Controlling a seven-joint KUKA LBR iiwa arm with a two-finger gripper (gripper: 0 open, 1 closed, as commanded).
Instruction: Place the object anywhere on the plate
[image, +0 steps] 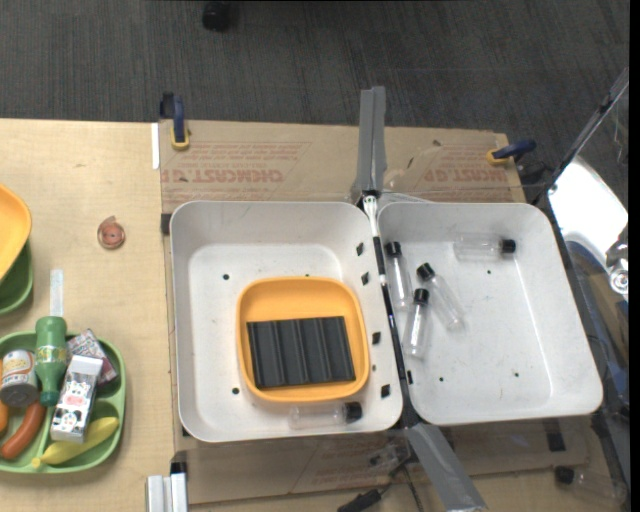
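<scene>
Your grey arm (590, 205) sits at the frame's right edge, and you cannot tell its gripper's state. The clear plastic tubes with black caps (420, 315) lie in the right white bin (560, 395), left of the arm, their long axes running mostly up-down. The orange square plate (300, 292) lies further left, in the left white bin (200, 330).

Two white bins (200, 240), one orange plate (300, 295), one ridged black block (300, 352), five clear black-capped tubes (485, 246).
</scene>
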